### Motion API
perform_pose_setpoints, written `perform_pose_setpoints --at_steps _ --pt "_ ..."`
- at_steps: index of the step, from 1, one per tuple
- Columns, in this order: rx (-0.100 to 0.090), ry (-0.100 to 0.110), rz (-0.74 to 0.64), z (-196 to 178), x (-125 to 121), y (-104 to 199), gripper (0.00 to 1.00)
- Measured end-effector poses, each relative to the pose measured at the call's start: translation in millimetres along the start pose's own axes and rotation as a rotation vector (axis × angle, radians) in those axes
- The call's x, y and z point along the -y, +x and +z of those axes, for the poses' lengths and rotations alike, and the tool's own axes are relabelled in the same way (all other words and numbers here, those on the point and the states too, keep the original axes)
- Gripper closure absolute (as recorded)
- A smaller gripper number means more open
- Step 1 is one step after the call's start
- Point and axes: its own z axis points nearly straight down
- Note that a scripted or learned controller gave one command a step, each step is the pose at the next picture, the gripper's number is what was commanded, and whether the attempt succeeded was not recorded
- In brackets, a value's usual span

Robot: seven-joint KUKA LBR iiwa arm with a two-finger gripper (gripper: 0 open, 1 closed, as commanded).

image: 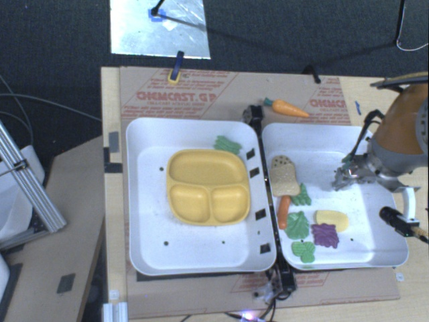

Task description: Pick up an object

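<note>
My gripper (344, 178) hangs low over the middle of the right bin (322, 139), above bare white floor. I see nothing between its tips. To its left lie a tan speckled bread slice (283, 175), a green leafy piece (302, 196) and a red-orange sausage-like piece (283, 211). In front of it are a yellow block (332, 219), purple grapes (325, 235), and two more green pieces (297, 225) (303, 251).
The left bin (144, 180) holds a yellow divided plate (206, 185) and a green leafy piece (227, 144) by its far edge. An orange carrot (287, 108) lies on the cardboard behind the bins. The arm's grey and orange body (402, 136) covers the right bin's right side.
</note>
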Motion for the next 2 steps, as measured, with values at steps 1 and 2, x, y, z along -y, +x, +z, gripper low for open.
perform_pose_setpoints --at_steps 1,2 --pt "0.0 -0.003 0.0 -11 -1 0 1.0" --pt "0.0 0.002 -0.003 12 -22 -15 1.0"
